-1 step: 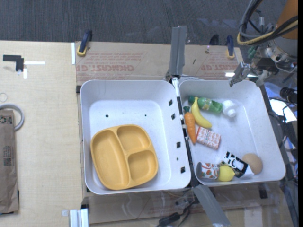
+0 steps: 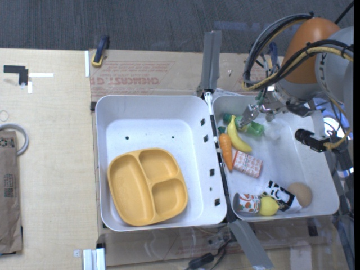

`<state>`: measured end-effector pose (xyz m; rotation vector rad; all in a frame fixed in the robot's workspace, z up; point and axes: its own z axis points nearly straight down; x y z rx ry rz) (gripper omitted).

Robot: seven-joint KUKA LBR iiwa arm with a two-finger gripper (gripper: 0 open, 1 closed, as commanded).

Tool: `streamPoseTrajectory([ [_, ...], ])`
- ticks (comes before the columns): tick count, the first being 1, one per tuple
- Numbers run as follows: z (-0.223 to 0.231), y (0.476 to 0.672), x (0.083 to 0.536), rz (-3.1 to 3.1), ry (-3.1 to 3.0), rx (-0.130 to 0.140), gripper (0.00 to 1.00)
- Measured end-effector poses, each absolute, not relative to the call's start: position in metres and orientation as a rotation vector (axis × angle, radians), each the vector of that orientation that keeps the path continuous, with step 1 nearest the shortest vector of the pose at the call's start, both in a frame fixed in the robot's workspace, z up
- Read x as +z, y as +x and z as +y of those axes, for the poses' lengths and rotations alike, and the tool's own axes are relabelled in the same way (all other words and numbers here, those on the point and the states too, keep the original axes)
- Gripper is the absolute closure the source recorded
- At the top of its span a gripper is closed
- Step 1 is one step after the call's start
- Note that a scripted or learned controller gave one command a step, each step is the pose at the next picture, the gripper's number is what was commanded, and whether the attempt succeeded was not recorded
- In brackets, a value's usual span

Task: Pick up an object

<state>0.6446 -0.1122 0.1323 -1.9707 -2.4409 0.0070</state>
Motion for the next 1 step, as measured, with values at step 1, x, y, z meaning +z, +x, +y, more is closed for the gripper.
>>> streamPoseTrajectory([
  [1, -0.1083, 0.6359, 0.0917, -2.602, -1.765, 0.001, 0.00],
])
